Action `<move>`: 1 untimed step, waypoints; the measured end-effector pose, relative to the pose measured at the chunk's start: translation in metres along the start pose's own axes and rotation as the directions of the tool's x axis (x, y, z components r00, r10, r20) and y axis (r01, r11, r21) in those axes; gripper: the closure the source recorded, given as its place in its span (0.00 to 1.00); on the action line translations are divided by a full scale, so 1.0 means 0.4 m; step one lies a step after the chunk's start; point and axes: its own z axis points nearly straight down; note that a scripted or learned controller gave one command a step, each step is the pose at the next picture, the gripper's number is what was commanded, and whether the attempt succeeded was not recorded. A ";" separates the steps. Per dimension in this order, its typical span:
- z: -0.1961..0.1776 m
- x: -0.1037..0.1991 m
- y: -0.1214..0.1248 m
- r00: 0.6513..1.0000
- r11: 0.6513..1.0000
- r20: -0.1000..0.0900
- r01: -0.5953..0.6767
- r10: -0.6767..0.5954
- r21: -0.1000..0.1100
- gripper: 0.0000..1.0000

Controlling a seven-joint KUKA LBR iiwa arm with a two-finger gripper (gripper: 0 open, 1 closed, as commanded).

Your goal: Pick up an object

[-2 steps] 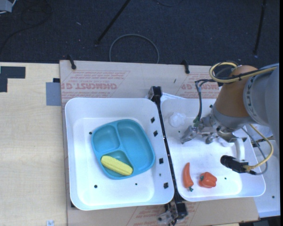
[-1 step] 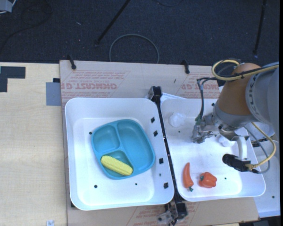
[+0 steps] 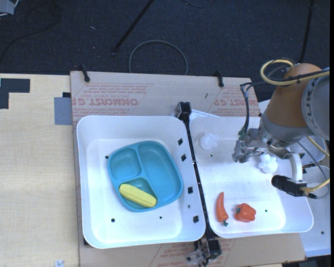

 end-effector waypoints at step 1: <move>-0.143 0.018 -0.004 1.000 1.000 0.000 0.010 -0.010 -0.002 1.00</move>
